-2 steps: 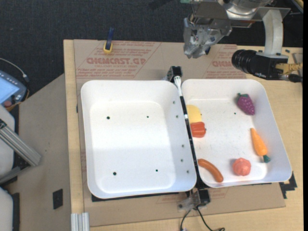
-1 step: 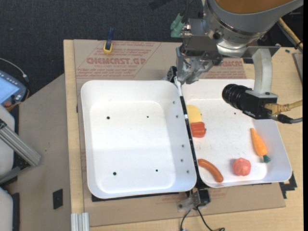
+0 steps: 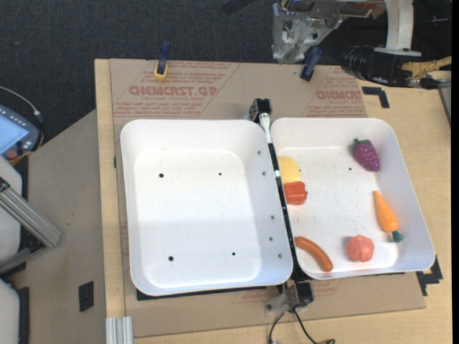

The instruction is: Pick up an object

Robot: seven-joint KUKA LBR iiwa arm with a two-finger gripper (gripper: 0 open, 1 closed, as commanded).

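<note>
The right bin [image 3: 337,138] holds several toy foods. A purple bunch of grapes [image 3: 366,154] lies at its far right. A yellow piece [image 3: 288,168] and a red pepper [image 3: 295,192] sit against its left wall. An orange carrot [image 3: 385,213] lies by the right wall. A reddish round fruit [image 3: 361,248] and an orange-brown sausage [image 3: 313,253] rest near the front edge. My gripper [image 3: 292,40] hangs high beyond the bins' far edge, well away from every object, and nothing hangs beneath it.
The left bin [image 3: 190,206] sits beside the right one, joined along a black-clipped seam [image 3: 272,167]. Blue clamps [image 3: 163,59] [image 3: 310,64] stand on the cardboard base at the back. Grey equipment borders the bench at the far left.
</note>
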